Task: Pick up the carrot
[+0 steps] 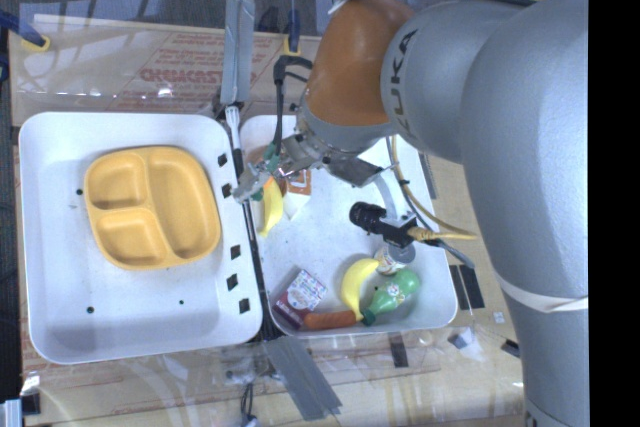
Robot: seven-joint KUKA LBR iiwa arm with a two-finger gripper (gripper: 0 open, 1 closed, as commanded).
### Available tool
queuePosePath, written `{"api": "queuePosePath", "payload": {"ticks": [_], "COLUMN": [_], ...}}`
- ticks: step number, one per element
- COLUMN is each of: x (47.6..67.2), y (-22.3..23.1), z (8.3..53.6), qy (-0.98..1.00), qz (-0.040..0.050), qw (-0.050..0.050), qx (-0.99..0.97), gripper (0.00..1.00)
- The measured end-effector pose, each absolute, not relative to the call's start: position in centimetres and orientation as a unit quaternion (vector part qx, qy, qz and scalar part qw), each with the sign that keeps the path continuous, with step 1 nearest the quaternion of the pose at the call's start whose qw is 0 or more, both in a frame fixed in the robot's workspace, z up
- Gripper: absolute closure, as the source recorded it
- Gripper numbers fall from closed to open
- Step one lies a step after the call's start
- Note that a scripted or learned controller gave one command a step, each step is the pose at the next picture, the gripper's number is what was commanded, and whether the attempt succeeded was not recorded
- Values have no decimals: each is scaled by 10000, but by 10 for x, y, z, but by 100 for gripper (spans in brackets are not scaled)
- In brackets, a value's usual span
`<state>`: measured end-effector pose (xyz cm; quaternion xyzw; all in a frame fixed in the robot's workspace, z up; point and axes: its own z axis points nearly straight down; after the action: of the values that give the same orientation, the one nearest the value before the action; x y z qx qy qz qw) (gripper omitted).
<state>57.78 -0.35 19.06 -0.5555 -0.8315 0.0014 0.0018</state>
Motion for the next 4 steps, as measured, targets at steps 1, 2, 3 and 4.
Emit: {"api": "queuePosePath", "payload": {"ticks": [1, 2, 3, 4], "x": [604, 554, 597, 521], "y": [-46, 12, -34, -3], "z": [219, 191, 192, 203], "qy": [-8356, -8314, -8380, -8968], "qz": [6, 12, 7, 6], "qw": [2, 16, 4, 13], "qx": [-5493, -5557, -5456, -4424], "gripper": [0, 0, 0, 0]}}
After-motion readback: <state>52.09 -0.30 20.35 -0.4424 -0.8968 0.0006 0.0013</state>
